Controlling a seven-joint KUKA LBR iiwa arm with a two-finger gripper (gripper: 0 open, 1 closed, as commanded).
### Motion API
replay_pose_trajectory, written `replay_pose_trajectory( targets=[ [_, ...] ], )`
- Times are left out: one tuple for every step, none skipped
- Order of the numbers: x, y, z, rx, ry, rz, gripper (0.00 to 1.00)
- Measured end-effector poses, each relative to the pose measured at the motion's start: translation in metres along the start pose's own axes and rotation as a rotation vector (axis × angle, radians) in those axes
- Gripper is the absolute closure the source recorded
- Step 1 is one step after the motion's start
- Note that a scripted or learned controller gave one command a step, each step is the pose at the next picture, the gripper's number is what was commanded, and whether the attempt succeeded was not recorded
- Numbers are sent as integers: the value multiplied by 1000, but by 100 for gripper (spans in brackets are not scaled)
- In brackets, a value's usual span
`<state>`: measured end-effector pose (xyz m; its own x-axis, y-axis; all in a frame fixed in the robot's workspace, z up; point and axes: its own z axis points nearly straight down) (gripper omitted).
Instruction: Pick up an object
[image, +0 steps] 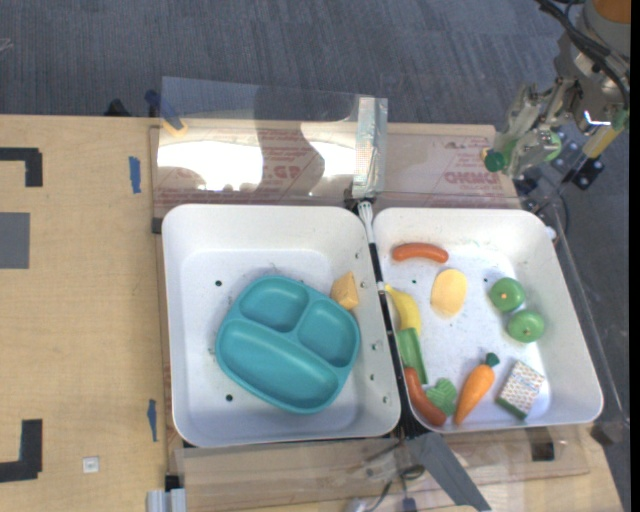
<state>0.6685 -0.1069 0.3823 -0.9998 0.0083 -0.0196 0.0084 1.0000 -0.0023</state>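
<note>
Jaws (497, 158) up at the far right, beyond the back rim of the right bin (572, 300), above the bench (70, 300) edge rather than over the toys; open or closed: cannot tell, too cluttered and small. Green-tipped parts visible on the wrist assembly, grey arm (600, 40) entering from the top right corner.

Inside the right bin, all lying loose: red sausage (419, 253) near the back; yellow lemon (449, 293) just in front of it; two green apples (507, 294) (526, 324) side by side toward the right wall; banana (404, 307) along the left wall, touching a green cucumber-like piece (411, 352) below it; red chili (423, 398) at the front left corner; small green leafy piece (441, 390) beside it; orange carrot (475, 388) tilted, tip toward the front; patterned small box (521, 388) at the front right (print unreadable).

Inside the left bin (200, 240): teal divided plate (288, 343), three compartments, sitting slightly askew; yellow-orange chunk (345, 291) just off its back right edge, near the divider between bins.

Nothing gripped by the look of it, every toy resting on a bin floor, well apart from the arm.
</note>
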Motion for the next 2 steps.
replay_pose_trajectory(
  targets=[
    [19, 7, -110, 0, 3, 233, 100],
    [42, -53, -106, 5, 15, 724, 100]
  ],
)
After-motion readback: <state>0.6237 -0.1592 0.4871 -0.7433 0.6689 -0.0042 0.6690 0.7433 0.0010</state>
